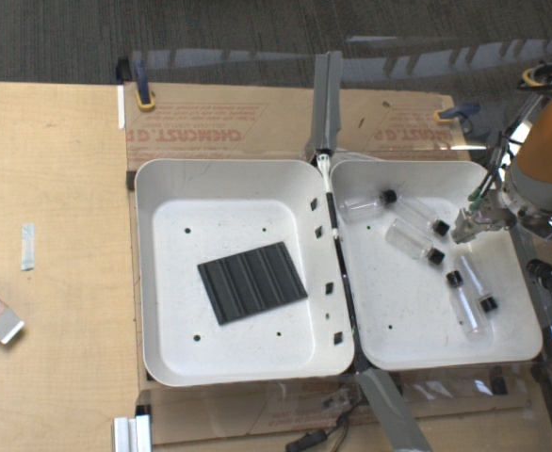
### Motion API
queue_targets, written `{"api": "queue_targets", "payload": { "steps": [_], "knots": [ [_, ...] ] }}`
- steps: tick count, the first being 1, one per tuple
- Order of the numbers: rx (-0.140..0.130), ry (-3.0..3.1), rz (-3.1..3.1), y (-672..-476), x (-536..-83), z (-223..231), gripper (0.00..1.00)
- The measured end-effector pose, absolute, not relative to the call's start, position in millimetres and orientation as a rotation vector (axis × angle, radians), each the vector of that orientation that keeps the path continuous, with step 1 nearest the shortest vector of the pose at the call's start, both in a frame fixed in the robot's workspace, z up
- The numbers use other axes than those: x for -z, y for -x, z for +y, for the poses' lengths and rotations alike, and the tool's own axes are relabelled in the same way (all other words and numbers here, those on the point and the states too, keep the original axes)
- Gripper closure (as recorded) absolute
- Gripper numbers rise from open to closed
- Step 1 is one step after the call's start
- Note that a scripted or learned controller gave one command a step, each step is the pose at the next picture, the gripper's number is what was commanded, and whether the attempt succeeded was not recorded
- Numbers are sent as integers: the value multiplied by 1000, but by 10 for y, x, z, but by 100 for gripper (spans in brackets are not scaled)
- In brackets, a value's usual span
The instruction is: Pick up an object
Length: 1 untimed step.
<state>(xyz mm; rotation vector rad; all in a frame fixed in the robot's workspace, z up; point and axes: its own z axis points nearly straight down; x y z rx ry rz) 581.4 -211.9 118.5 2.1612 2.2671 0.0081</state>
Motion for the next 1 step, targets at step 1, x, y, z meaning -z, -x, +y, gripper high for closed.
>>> {"api": "queue_targets", "payload": {
  "steps": [1],
  "knots": [
    [-8,-2161,2268,-5814,-1185,-2119,0]
  ]
}}
